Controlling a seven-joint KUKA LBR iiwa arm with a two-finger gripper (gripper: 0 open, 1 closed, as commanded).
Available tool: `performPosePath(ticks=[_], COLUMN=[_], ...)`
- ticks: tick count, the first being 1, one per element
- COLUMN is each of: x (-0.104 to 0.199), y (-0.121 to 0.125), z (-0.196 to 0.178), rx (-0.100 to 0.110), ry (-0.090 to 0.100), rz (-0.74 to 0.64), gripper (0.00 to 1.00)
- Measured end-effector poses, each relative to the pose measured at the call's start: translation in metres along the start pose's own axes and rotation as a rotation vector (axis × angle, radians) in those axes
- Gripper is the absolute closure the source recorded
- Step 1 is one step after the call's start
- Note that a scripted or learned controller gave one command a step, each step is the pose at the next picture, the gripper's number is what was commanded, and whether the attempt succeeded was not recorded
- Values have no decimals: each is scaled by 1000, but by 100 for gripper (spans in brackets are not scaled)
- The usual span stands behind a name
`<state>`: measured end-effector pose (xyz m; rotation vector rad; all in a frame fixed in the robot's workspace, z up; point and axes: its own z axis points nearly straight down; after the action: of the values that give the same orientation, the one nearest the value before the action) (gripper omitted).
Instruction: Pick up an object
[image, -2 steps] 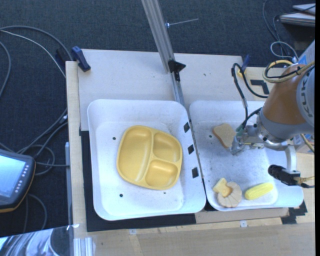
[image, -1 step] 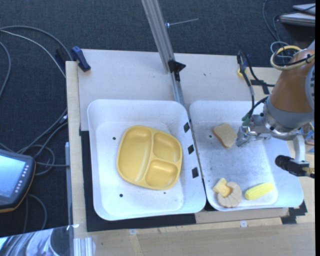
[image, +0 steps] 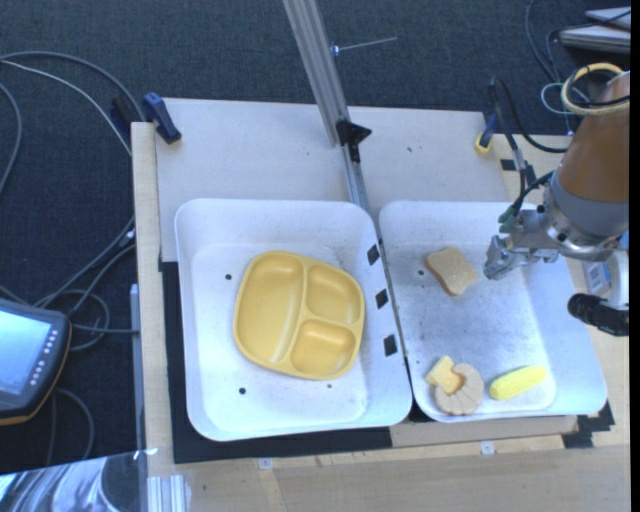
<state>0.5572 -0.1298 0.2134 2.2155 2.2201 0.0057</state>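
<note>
sitting in the left bin (image: 200, 225), mid-frame, is a yellow divided tray (image: 298, 314). the right bin (image: 570, 330) holds a tan bread slice (image: 452, 270) near its upper left, a biscuit with a yellow chunk (image: 455, 385) and a corn cob (image: 517, 381) along its lower edge. the jaws (image: 500, 262) hover just right of the bread; cannot tell their state.

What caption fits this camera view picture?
Robot tool hovers beside a bread slice in the right bin; yellow tray sits left.
</note>
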Motion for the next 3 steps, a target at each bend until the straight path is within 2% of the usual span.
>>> performPosePath(ticks=[1, 3], x=[45, 157], y=[9, 7], z=[-8, 1], rx=[3, 9], ry=[3, 4], rz=[-4, -5], gripper=[100, 100])
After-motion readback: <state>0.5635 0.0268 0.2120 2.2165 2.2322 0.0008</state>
